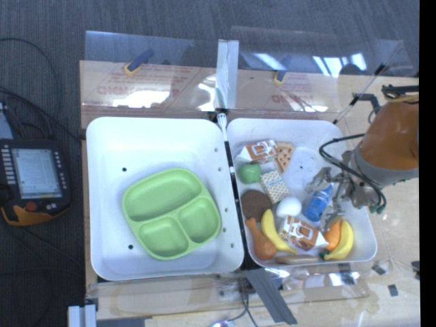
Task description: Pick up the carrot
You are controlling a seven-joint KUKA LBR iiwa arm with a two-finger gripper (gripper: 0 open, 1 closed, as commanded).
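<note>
White plastic formed both bins. The right bin [308,157] served as reference for every position below; the left bin [102,148] lay against its left wall.

1. My arm [392,142], grey with an orange band, crossed the right bin's right wall from outside.
2. A green divided plate [170,213] lay beyond the right bin's left wall, in the middle of the left bin.
3. My claw [340,193] hung over the right half of the right bin, above the clutter. Its state, wide or narrow, could not be determined; nothing was seen held in it.
4. A yellow banana [346,240] lay in the right bin's near right corner; a second banana [272,227] lay near its front wall, left of centre.
5. A blue bottle [317,204] lay right of the right bin's centre, just beside my claw.
6. The carrot [332,231], orange, lay on the right bin's floor in the near right corner, touching the first banana's left side, nearer the front wall than my claw.
7. A brown round item [255,201] lay by the right bin's left wall.
8. A white egg [289,206] sat at the right bin's centre.
</note>
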